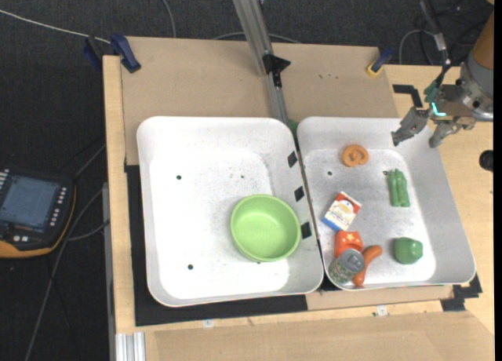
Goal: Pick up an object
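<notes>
Bins sit side by side, the left bin (169, 195) holding a green bowl (265, 227), the right bin (439, 187) holding a small carton (342, 212), green pepper (407, 250), green pods (398, 187) and orange ring (354, 155), with the gripper (423, 130), fingers apart and holding nothing, above its far right corner.

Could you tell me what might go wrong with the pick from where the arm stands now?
1. The gripper hangs open over the right bin's far rim, so a straight descent may hit the rim.
2. The small carton, orange block, can and carrot-like piece crowd together near the front; the fingers could catch two things or push them apart.
3. The green pepper looks rounded and may slip out.
</notes>
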You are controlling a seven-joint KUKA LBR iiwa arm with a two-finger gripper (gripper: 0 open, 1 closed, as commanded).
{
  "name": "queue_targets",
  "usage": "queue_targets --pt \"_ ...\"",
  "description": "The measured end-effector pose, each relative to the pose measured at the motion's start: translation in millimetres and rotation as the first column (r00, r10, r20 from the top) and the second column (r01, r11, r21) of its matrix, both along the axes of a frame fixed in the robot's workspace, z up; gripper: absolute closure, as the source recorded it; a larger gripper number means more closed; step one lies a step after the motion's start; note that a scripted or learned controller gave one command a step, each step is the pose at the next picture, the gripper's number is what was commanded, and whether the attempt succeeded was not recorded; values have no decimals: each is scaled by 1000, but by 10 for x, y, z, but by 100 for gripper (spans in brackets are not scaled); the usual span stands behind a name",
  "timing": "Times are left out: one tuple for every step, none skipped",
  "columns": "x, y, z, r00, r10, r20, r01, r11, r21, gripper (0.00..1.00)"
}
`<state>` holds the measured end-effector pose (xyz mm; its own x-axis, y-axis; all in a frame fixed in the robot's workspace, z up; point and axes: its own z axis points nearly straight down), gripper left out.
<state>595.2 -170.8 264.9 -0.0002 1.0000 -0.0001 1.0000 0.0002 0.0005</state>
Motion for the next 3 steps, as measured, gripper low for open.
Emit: queue_targets --pt "0 0 -1 1000 0 0 0 1000 0 0" --pt "9 87 -463 1000 0 -4 0 1000 1 0" --pt "-74 25 -958 1000 -1 -4 1 1000 1 0"
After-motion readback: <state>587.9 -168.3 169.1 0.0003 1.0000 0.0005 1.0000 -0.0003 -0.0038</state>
